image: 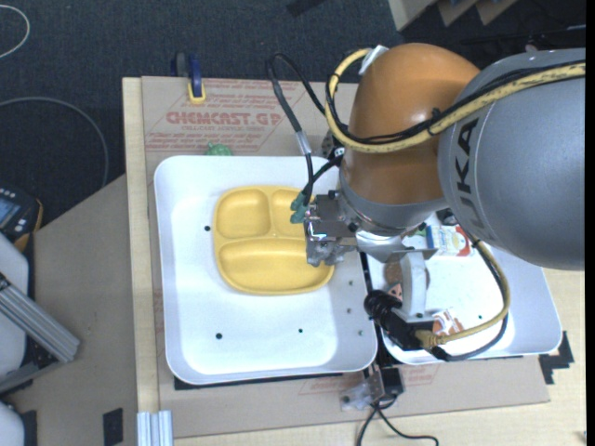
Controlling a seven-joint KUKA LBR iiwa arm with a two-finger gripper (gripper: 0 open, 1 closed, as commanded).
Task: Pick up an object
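Looming closest to the lens is my own arm (521,147), grey, with its orange band (400,128) bulging over the seam between the two bins. Below that band my gripper (321,240) sits at the right edge of the yellow divided plate (265,244), which lies in the left bin (186,277), a little above its middle and toward its right wall. Whether my fingers are apart or together I cannot tell, since the wrist hides them from above, and nothing shows between them. Black and yellow cables (446,328) loop down from my wrist over the right bin (530,333). That bin holds some small packets (453,240) with red and white print, partly covered by me. Both bins rest on a brown board (232,114) printed with red lettering, laid on the tabletop (130,249), with a blue clamp (194,71) at the board's far edge
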